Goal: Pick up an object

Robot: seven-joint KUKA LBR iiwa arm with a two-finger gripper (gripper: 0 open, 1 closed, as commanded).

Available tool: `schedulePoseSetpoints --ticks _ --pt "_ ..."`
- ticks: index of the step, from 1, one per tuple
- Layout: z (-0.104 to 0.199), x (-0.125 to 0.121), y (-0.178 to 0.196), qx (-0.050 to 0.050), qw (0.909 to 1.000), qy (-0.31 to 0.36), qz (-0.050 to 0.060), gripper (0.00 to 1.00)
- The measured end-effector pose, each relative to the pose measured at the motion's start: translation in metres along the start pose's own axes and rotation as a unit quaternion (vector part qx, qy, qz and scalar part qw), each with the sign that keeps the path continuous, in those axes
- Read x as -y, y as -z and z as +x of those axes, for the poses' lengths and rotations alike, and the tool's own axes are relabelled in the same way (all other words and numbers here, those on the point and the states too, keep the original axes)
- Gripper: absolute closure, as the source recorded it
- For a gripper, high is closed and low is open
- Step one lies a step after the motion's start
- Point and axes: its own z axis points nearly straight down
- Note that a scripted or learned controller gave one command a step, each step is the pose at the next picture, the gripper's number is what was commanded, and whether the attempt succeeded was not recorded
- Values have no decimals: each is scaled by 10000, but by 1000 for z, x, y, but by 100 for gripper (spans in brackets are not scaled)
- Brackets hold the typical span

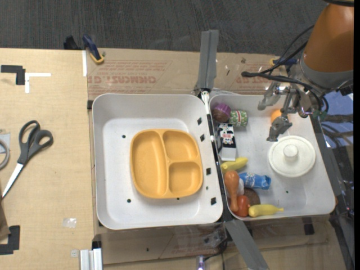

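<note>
While the gripper (pixel 279 129) hovers open and empty just above the white lid (pixel 291 156), you're approaching; next, descend and grasp.

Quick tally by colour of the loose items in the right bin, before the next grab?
Yellow: 2, upper banana and lower banana
Orange/red: 3, carrot, tomato, ball
White: 2, lidded bowl, cow carton
Purple: 1
Green: 1, can
Blue: 1, packet
Total: 10

Yellow-orange divided plate (pixel 166 163) in white bin (pixel 107 151); white lid (pixel 291 156), yellow banana (pixel 265 210), purple ball (pixel 221 112).
</note>
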Motion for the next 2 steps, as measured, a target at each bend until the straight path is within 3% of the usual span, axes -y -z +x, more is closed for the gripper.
schedulePoseSetpoints --ticks 1,2 --pt "62 -4 -107 -1 9990 458 0 0" --pt "-11 6 -144 -59 9870 -1607 5 0"
